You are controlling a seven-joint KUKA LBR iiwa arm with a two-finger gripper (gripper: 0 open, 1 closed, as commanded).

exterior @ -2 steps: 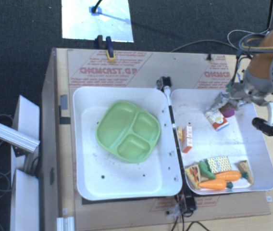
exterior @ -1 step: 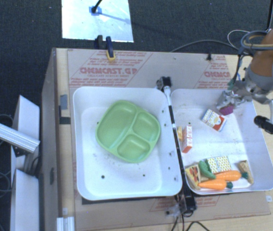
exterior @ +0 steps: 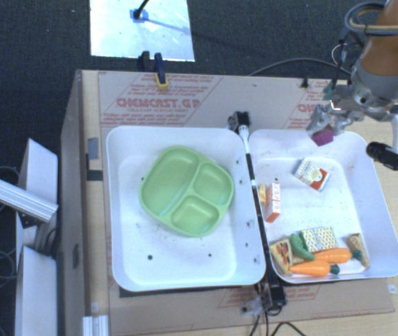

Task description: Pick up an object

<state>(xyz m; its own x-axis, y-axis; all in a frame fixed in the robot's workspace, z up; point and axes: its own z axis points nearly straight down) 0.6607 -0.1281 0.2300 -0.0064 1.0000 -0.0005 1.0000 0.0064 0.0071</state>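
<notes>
So nearest the camera, the right bin (exterior: pixel 378 208) has toy carrots (exterior: pixel 321 261), a green veggie (exterior: pixel 300 246) and a checkered packet (exterior: pixel 319 238) piled in its front corner. Further back are a red-and-white carton (exterior: pixel 272 201) and a small box (exterior: pixel 312 174), just below the fingers (exterior: pixel 323 129). Left bin (exterior: pixel 125 187) holds a glossy green divided plate (exterior: pixel 187 190). The fingers pinch a purple block (exterior: pixel 323 136). Behind, the table (exterior: pixel 185 100) board reads "CHEMCAST GP".

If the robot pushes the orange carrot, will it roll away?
Probably a little: the carrot looks round and tapered, so it may roll in a curve. It likely stops soon, with toys packed beside it near the bin's corner. It looks light.
</notes>
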